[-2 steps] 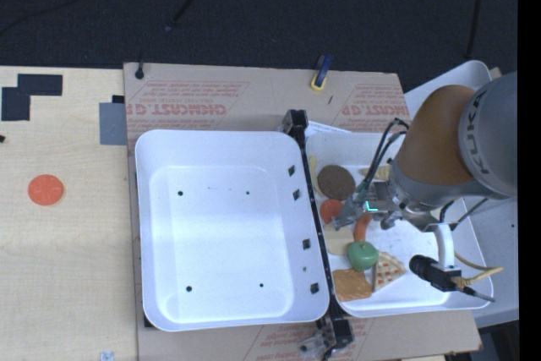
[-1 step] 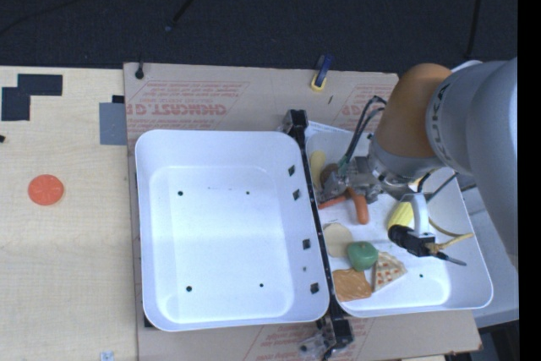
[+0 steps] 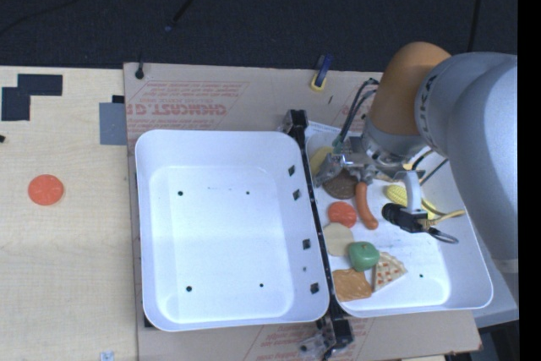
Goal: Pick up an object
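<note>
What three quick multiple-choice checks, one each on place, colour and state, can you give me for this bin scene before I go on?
1. Where do the toy food pieces lie?
A. In the right bin
B. In the left bin
C. On the wooden bench top

2. What colour is the rounded piece just above the cracker-like wedge?
A. Blue
B. Green
C. Purple

3. How does the carrot-like orange stick rest?
A. Standing on end
B. Hanging outside the bin
C. Lying flat on the bin floor

Answers:
1. A: the pieces are clustered in the right bin, beside the divider, under the gripper.
2. B: the green piece sits between the pale disc and the wedge.
3. C: the orange stick lies along the floor, next to the red piece.
</note>
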Controlling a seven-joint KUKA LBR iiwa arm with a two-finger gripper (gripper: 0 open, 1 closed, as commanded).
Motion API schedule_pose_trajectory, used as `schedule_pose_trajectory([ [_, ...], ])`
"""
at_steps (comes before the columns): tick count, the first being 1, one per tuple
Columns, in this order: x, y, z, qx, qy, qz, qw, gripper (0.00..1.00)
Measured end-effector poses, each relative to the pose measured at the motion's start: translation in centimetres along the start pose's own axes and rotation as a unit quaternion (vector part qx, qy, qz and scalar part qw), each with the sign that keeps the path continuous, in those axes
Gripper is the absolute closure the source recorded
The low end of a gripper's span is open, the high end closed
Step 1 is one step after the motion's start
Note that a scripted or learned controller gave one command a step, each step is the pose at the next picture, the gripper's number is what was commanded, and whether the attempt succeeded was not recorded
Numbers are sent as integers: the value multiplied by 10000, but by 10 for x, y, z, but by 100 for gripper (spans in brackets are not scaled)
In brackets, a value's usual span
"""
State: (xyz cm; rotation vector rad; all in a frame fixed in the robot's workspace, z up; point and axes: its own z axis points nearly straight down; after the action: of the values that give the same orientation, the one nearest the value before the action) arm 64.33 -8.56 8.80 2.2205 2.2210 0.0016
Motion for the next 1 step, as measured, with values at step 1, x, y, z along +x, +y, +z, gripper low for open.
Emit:
schedule_pose_trajectory([
  [1, -1, -2, -10, 19, 7, 20, 10000, 100],
])
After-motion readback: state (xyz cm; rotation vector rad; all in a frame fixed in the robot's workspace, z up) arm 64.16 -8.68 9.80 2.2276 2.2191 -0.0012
